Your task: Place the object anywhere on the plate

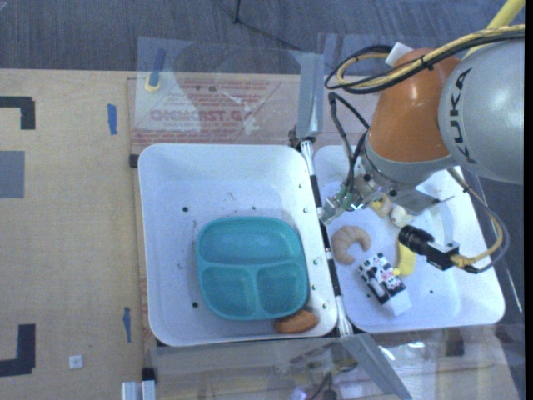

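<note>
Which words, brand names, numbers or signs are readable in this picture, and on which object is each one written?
"KUKA": black letters on the grey arm, at the right; they run down its side and are partly cut off.
Faded red print on the cardboard behind the left bin: too blurred to read.
Plate, both bins: no text seen.

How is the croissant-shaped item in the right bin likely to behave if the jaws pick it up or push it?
The croissant is curved with tapered ends, so a push would probably spin it, not roll it. It looks small, so probably light. Its rounded, smooth-looking surface may slip from a grip near a tip; the thick middle seems safer.
</note>
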{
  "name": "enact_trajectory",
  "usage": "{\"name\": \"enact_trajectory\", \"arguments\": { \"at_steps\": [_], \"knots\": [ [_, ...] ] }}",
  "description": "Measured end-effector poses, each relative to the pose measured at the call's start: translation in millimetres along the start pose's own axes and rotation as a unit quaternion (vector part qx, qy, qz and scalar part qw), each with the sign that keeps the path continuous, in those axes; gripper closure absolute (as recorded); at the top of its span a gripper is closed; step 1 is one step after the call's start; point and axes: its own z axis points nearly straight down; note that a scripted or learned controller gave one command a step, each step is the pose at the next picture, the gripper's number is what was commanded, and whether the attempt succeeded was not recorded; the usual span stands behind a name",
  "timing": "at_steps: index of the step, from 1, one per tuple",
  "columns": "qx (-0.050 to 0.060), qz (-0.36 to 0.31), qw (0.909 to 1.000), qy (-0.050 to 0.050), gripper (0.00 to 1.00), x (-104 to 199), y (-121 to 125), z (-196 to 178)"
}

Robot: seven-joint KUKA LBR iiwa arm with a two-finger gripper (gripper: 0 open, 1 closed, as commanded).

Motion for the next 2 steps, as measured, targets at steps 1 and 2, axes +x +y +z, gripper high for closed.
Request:
{"name": "enact_trajectory", "arguments": {
  "at_steps": [1,2],
  "knots": [
    [-0.001,0.001,1.0000,-0.001,1.00,-41.8,44.7,-126.8],
    [0.000,0.010,1.0000,0.000,1.00,-11.5,9.8,-12.0]
  ]
}}
